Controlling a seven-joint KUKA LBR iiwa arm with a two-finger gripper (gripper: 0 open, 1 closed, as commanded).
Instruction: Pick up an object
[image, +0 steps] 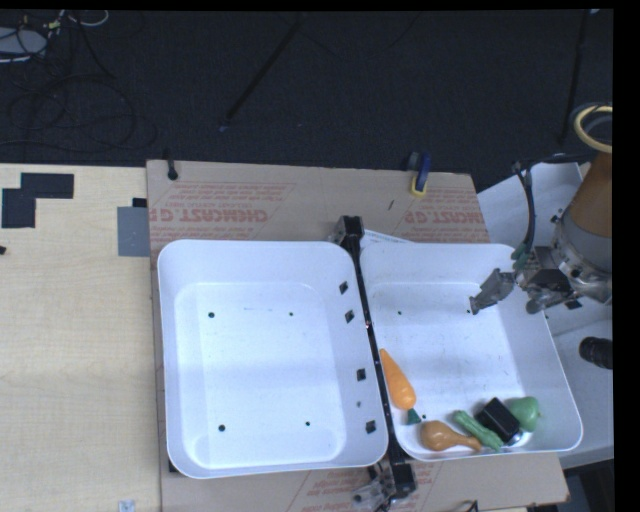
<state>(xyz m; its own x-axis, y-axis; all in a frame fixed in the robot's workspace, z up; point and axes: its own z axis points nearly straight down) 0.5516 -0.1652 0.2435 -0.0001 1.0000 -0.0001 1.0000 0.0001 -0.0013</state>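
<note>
1. While the grey arm with its orange band enters from 3 o'clock, its gripper (497, 290) hangs over the upper part of the right bin (455, 345), with nothing between its fingers. Whether the claw is spread or clenched cannot be told from this view.
2. Two shallow white bins sit side by side on a sheet of cardboard (310, 205). The left bin (255, 355) lies toward 9 o'clock.
3. All the small objects cluster in the right bin's lower edge, between 5 and 6 o'clock. An orange carrot-shaped toy (397, 380) lies against the divider between the bins.
4. Further toward 5 o'clock lie a tan pear-shaped toy (443, 435), a green piece (478, 429), a black block (498, 418) and a rounded green object (524, 409), touching or nearly so.
5. The carrot looks like the easiest pick: it stands apart from the others. It is probably light, smooth plastic, likely slippery, so a hold across its thick middle seems safest.
6. Red print on the cardboard reads upside down and is too blurred to spell out with confidence.
7. A small blue and yellow clamp (420, 172) sits on the cardboard's far edge at 12 o'clock.
</note>
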